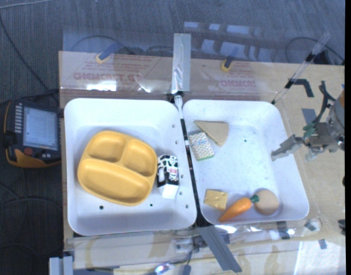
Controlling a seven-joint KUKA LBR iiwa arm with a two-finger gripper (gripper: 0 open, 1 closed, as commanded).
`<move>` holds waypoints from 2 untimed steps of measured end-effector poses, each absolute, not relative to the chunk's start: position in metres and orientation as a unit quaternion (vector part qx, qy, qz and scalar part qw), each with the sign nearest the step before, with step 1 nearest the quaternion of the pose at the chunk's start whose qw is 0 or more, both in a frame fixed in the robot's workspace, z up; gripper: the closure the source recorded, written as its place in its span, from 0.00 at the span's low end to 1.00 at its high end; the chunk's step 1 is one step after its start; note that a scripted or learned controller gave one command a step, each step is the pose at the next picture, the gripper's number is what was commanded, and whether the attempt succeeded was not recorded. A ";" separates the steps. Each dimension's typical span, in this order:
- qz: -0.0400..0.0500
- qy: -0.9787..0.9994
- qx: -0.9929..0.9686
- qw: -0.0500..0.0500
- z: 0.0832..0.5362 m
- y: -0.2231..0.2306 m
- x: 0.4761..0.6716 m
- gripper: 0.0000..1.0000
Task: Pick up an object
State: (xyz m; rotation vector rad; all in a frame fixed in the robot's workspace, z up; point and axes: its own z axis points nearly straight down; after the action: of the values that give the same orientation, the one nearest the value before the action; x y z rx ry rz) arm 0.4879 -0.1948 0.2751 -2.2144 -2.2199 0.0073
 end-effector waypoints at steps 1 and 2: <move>0.001 -0.735 -0.679 0.002 0.171 -0.119 0.506 0.00; 0.001 -0.667 -0.745 0.000 0.219 -0.164 0.566 0.00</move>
State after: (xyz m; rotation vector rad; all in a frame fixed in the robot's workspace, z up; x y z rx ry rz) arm 0.5657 -0.1636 0.2186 -2.3408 -2.0958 0.0047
